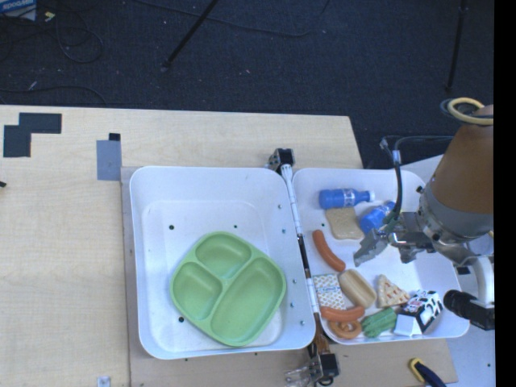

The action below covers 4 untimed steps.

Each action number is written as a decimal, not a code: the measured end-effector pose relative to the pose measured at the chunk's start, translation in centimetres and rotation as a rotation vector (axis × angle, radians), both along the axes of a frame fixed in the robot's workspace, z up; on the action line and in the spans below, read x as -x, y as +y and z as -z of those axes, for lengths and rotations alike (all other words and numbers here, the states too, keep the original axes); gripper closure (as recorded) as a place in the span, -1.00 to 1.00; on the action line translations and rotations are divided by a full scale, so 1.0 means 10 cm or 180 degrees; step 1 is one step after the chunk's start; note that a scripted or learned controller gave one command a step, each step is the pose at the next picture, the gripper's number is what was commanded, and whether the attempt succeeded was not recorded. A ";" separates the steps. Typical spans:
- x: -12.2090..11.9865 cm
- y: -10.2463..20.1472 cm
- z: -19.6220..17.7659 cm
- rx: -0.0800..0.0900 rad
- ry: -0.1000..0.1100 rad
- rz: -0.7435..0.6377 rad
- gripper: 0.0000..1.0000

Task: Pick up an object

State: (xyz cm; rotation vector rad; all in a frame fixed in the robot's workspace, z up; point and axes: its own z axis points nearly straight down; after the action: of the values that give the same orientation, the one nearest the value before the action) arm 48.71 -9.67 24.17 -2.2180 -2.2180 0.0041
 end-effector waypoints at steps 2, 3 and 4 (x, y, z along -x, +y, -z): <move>-0.74 -0.28 1.53 0.0001 -0.0023 0.0000 -1.00; -0.74 -0.28 1.43 -0.0010 -0.0013 0.0017 1.00; -0.74 -0.28 1.43 -0.0010 -0.0013 0.0017 -1.00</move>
State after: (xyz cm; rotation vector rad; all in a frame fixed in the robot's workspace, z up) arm 56.12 -12.48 9.88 -2.2244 -2.2124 -0.0040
